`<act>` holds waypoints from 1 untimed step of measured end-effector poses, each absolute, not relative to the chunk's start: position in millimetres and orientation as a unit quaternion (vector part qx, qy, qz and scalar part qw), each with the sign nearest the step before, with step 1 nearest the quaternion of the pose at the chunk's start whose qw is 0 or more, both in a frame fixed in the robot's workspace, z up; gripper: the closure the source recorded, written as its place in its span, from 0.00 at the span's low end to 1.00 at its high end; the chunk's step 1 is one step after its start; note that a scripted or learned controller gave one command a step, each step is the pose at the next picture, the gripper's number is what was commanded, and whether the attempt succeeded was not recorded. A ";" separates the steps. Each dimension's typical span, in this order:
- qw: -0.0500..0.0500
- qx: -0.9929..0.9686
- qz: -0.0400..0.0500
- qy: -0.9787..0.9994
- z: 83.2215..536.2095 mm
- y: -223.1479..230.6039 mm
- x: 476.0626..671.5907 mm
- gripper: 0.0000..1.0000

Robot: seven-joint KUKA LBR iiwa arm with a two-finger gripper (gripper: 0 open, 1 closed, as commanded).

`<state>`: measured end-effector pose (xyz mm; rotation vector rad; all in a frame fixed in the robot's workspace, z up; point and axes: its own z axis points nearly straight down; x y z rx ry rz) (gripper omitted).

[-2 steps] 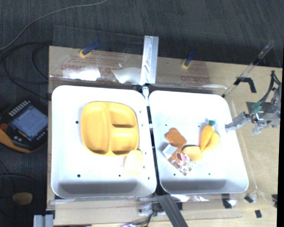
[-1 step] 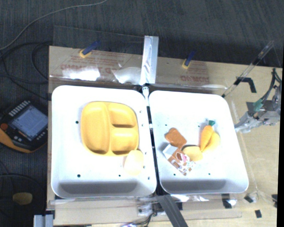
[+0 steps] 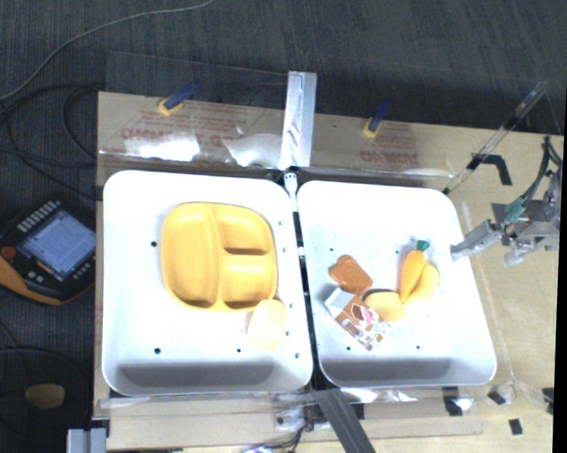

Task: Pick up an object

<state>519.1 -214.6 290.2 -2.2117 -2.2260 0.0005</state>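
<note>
Two white bins sit side by side on the bench. Left bin (image 3: pixel 118 354): a yellow divided tray (image 3: pixel 217 254) lies near its middle, three compartments facing up, and a pale round piece (image 3: pixel 268 323) rests just off the tray's lower right corner, touching or nearly so. Right bin (image 3: pixel 465 365): a small cluster of toy food toward the centre. A carrot (image 3: pixel 412 271), orange with a green top, lies tilted, top pointing up-frame, against a yellow piece (image 3: pixel 427 280) on its right. Below the carrot, a yellow-orange lump (image 3: pixel 385 304). Left of that, a brown bread-like slice (image 3: pixel 351 274). Beneath the slice, a small printed packet (image 3: pixel 356 318), white with red and brown markings, set at an angle. Gripper (image 3: pixel 519 236) at the frame's right, outside the right bin's rim and over bare bench, well apart from the food cluster; cannot tell how it is set. Handheld controller (image 3: pixel 40 252) on the floor, left of the bench.
</note>
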 end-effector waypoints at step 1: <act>0.001 -0.701 0.001 -0.713 176.2 -188.4 555.2 0.00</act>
